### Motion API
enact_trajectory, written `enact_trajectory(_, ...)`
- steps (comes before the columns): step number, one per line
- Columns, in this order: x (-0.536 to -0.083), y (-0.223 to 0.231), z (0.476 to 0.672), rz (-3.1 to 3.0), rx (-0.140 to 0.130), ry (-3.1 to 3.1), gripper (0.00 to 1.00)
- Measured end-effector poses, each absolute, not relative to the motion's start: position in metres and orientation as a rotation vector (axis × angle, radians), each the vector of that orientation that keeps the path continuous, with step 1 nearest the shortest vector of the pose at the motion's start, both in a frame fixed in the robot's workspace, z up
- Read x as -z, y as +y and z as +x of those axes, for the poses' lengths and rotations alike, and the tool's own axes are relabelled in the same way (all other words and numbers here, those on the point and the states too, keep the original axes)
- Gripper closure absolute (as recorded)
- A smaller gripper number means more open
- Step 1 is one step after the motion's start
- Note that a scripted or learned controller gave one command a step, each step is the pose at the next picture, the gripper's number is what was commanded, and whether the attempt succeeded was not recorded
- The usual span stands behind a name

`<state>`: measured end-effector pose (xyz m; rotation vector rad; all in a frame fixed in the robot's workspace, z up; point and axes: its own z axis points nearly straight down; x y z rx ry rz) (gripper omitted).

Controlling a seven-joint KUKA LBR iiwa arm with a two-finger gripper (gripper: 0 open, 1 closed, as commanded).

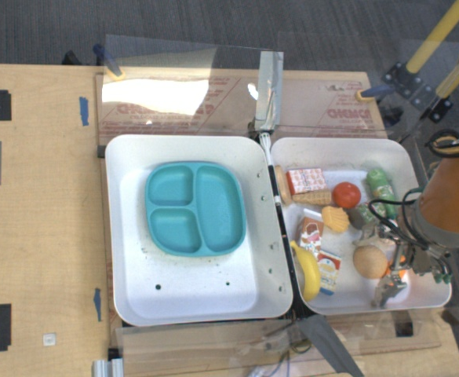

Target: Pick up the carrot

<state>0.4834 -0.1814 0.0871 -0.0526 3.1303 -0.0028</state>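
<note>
In the right bin, my gripper is down in the front right corner, just right of a tan round item. A small orange piece, possibly the carrot, shows against the gripper body; most of it is hidden. I cannot tell whether it is between the fingers. The arm's orange band hangs over the bin's right edge.
The right bin also holds a red tomato, a green bottle, a red and white carton, a yellow-orange item, a banana and small cartons. In the left bin lies a teal divided plate.
</note>
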Motion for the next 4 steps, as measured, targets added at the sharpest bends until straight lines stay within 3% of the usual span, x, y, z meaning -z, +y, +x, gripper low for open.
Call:
enact_trajectory(1, -0.087, -0.187, 0.484, 0.053, 0.001, 3.131, 0.0)
enact_trajectory(2, -0.087, -0.162, 0.483, 0.072, 0.001, 3.133, 0.0)
enact_trajectory(3, -0.102, -0.162, 0.488, 0.071, 0.007, 3.115, 1.0)
enact_trajectory(4, -0.187, -0.087, 0.53, -0.231, 0.0, 3.122, 1.0)
